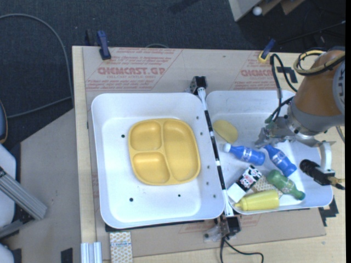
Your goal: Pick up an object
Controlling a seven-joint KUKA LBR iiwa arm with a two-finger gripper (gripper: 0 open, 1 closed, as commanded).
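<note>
The right bin (244, 100) holds several small objects: a pale yellow round piece (225, 130), a blue bottle (245, 154) lying on its side, a second blue bottle (281, 161), a green bottle (285, 183), a yellow bottle (259, 201) and a black-and-white packet (250, 178). My gripper (269, 141) hangs low over the bin's middle, just above and between the two blue bottles. The wrist hides its tips. Nothing shows between the fingers.
The left bin (109, 163) holds a yellow three-compartment plate (163, 150). A black divider bar (211, 141) runs between the bins. The orange-banded arm (321, 95) covers the right bin's far right side. Blue clamps (102, 44) grip the board's back edge.
</note>
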